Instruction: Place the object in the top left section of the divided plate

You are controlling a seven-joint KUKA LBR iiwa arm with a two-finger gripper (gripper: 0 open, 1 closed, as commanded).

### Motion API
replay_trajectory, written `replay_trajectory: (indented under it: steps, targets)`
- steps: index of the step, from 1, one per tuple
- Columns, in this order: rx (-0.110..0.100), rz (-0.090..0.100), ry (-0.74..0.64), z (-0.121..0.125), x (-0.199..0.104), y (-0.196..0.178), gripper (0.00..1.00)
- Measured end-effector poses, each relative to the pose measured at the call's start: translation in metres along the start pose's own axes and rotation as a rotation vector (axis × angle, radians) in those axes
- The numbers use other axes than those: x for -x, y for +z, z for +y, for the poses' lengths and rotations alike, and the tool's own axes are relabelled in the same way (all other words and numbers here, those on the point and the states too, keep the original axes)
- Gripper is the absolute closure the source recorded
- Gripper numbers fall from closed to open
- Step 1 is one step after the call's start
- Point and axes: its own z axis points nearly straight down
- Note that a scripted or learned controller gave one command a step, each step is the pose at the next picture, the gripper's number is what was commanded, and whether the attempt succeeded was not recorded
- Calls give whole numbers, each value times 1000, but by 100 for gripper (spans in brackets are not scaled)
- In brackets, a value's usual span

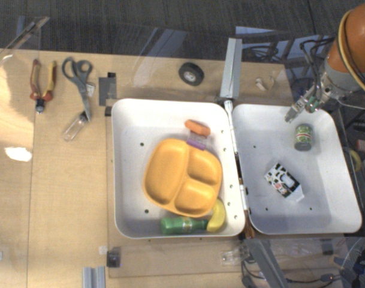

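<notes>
A yellow divided plate (181, 176) lies tilted in the left bin (129, 131), with nothing in its three sections. Just beyond its far rim lie an orange sausage-shaped piece (197, 126) and a small purple item (198, 140). A green bottle (182, 224) and a yellow fruit (217, 216) rest against the bin's near wall. In the right bin (326, 209) a green can (302, 137) stands at the far end and a black-and-white packet (283, 180) lies mid-bin. My gripper (301, 113) hangs just beyond the can, open, with nothing between its fingers.
On the bench to the left lie scissors (80, 83) and red-handled pliers (41, 84). A black tape roll (191, 74) sits behind the left bin. A grey metal post (231, 71) rises between the bins at the back.
</notes>
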Motion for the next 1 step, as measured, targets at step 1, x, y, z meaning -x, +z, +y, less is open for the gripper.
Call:
replay_trajectory:
  steps: [1]
  targets:
    - [-3,0,-10,-22,26,13,100]
